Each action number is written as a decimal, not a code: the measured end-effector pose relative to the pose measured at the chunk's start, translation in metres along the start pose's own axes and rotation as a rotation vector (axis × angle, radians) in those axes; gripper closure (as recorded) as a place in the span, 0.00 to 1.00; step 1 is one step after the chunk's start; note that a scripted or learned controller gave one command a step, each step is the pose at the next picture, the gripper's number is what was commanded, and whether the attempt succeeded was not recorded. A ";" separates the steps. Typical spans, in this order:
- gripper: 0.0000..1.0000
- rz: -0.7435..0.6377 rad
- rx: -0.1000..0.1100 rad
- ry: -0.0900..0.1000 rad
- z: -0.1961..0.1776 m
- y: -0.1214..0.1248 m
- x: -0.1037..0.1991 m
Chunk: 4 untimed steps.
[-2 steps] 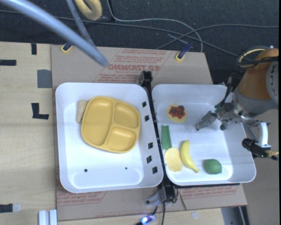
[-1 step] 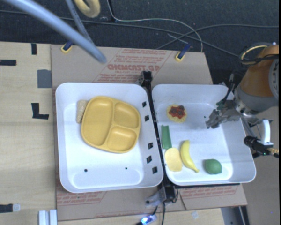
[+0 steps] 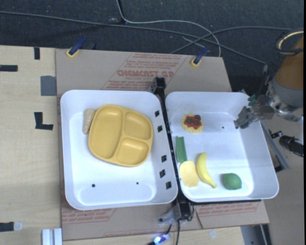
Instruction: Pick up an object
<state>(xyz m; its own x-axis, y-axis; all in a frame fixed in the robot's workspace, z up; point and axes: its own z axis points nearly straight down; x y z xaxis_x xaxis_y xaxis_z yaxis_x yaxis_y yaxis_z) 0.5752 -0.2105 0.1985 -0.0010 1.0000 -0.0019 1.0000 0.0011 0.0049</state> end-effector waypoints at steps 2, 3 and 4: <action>1.00 0.000 0.004 0.001 -0.076 0.011 -0.004; 1.00 -0.003 0.007 0.002 -0.068 0.003 0.044; 1.00 -0.004 0.007 0.003 -0.051 0.002 0.095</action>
<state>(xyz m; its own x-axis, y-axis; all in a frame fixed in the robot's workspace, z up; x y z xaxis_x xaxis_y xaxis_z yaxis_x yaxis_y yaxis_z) 0.5772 -0.1151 0.2498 -0.0052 1.0000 0.0007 1.0000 0.0052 -0.0023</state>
